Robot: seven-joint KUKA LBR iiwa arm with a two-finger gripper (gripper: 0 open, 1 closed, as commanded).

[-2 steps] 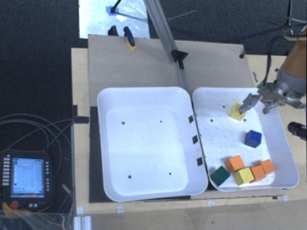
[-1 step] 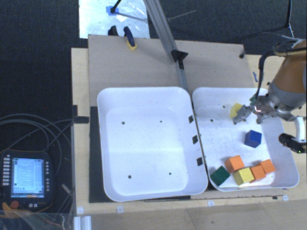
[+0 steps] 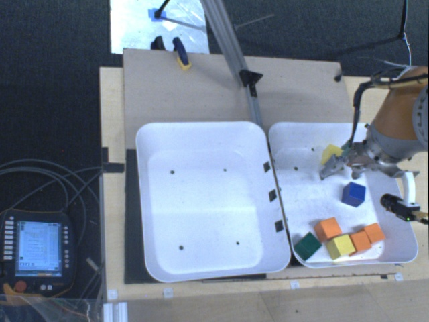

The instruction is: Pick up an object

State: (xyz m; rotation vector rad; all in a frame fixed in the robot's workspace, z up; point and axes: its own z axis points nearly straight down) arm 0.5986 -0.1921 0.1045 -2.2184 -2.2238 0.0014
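Left bin (image 3: 201, 200) on the tabletop (image 3: 201, 86) has nothing but bare white floor, while the right bin (image 3: 301, 180) holds a green block (image 3: 308, 245), orange cube (image 3: 328, 229), yellow cube (image 3: 340, 246), two more orange blocks (image 3: 367, 237), a blue cube (image 3: 353, 194) and a yellow block (image 3: 331, 153) up top. The arm (image 3: 399, 116) reaches in from the right with the tool (image 3: 340, 166) low, right beside that yellow block. Can't tell if it's open or closed.

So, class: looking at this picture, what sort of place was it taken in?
Probably a robotics lab test bench. A robot arm reaches over two white bins holding coloured blocks, and a teach pendant with cables lies on the floor.
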